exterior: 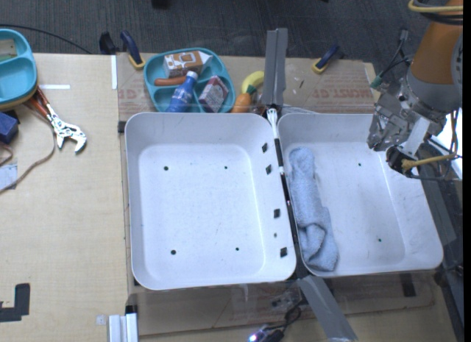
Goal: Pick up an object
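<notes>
My gripper (384, 144) hangs over right bin (412, 219), far-right edge, well apart from target. Can't tell pincer state, nothing visibly held. Grey towel (310, 212) lies crumpled along bin's left wall. Judge: soft, light, limp, non-slip. Best pinch: raised fold mid-cloth, approx center.

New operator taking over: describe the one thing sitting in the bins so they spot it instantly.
Look at the right-hand white bin. Along its left wall lies a light grey-blue cloth, crumpled lengthwise. It's the sole soft item in either bin.
</notes>
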`<state>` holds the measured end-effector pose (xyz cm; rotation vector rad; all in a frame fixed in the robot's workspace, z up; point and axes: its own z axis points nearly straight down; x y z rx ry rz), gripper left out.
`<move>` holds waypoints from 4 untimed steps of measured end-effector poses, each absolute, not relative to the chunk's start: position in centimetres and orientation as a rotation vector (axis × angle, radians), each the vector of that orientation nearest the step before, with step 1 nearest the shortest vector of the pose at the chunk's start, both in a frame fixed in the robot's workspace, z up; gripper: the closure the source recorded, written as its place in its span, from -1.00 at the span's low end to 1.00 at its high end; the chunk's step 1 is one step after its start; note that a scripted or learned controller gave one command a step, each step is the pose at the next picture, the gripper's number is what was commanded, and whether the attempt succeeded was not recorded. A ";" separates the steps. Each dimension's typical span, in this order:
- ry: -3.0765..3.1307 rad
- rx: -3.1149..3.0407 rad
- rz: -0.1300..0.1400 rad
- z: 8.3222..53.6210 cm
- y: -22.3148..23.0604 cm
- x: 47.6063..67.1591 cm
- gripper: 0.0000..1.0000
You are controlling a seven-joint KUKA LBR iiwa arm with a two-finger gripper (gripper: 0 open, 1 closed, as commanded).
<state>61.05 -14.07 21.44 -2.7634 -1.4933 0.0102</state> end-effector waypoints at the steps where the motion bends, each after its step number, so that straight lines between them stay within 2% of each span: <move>1: -1.184 -2.908 0.008 13.9 -12.2 61.8 1.00; 2: -1.187 -2.906 0.013 14.7 -12.2 61.7 1.00; 3: -1.221 -2.894 0.003 19.1 -8.2 60.7 1.00; 4: -1.224 -2.892 0.010 19.9 -8.3 60.6 1.00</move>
